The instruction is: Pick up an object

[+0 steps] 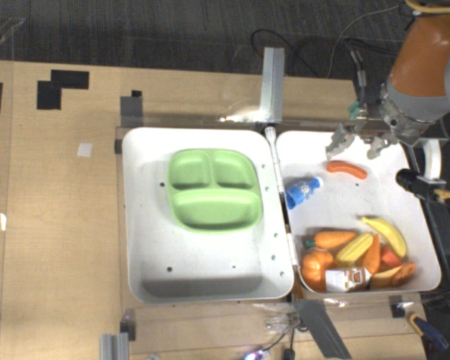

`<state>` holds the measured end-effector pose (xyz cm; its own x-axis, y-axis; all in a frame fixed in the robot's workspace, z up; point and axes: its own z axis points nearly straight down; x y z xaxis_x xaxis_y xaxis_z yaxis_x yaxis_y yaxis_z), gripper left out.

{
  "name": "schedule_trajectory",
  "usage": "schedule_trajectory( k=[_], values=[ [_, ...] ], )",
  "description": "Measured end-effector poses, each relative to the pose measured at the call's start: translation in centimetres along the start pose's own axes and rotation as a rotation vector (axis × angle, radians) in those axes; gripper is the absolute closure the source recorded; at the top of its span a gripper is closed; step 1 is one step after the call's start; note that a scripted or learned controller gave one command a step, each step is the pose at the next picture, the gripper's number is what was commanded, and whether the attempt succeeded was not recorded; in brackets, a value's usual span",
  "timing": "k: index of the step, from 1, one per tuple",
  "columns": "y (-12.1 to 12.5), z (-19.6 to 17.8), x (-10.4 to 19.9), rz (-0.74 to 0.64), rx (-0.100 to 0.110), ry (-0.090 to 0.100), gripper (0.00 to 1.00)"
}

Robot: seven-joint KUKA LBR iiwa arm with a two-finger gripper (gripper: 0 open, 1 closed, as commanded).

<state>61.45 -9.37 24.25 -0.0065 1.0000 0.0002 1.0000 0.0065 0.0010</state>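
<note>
My gripper hangs over the back of the right bin, its two fingers spread apart and open with nothing between them. Just below the fingertips lies an orange-red sausage on the bin floor. A small blue bottle lies to its left near the divider. Piled in the bin's front corner are a carrot, two bananas, an orange fruit and a brown-labelled packet.
The left bin holds a green divided plate. A metal post stands behind the divider between the bins. Cables trail along the right side of the bench.
</note>
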Motion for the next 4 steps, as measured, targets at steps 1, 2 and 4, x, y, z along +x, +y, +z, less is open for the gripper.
schedule_trajectory(
  k=[1,2,4],
  values=[
    [-0.7,8.3,-9.1,0.081,0.001,-0.001,0.00],
    [4.2,15.6,-9.2,0.009,-0.007,-0.003,0.00],
    [1.3,10.5,-3.2,-0.329,-0.003,-0.001,1.00]
  ],
)
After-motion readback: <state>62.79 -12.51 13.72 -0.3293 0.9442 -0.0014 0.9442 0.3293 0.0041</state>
